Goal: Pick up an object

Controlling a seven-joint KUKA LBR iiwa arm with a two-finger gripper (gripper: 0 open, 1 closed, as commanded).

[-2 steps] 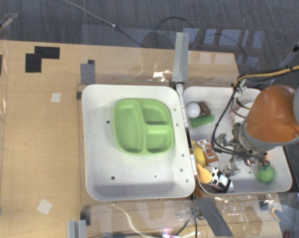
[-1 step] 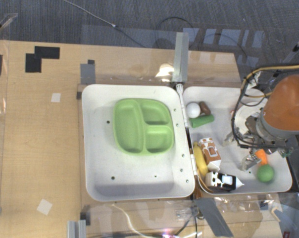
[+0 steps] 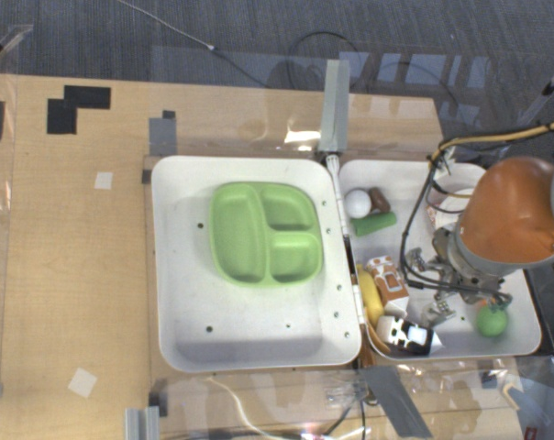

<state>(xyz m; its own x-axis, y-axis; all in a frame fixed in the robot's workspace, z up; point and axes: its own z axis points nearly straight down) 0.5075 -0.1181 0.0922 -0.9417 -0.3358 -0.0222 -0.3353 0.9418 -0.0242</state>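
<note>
The right bin [image 3: 511, 342] holds several small objects. A white ball [image 3: 357, 203] lies by a brown piece [image 3: 379, 198] and a green block [image 3: 373, 223] at the far left of it. A yellow banana [image 3: 370, 296], an orange and white box [image 3: 387, 278] and a black and white object [image 3: 409, 335] lie along its near left side. A green ball [image 3: 492, 322] rests near the front right. My gripper [image 3: 436, 313] hangs low over the bin's front, between the black and white object and the green ball. The arm's orange band [image 3: 515, 211] hides what lies under it.
The left bin [image 3: 181, 273] holds a green divided plate [image 3: 263, 232]. A white cup [image 3: 451, 189] shows partly behind the arm at the right bin's far side. A metal post [image 3: 335, 99] stands between the bins at the back. Cables [image 3: 415, 236] loop beside the wrist.
</note>
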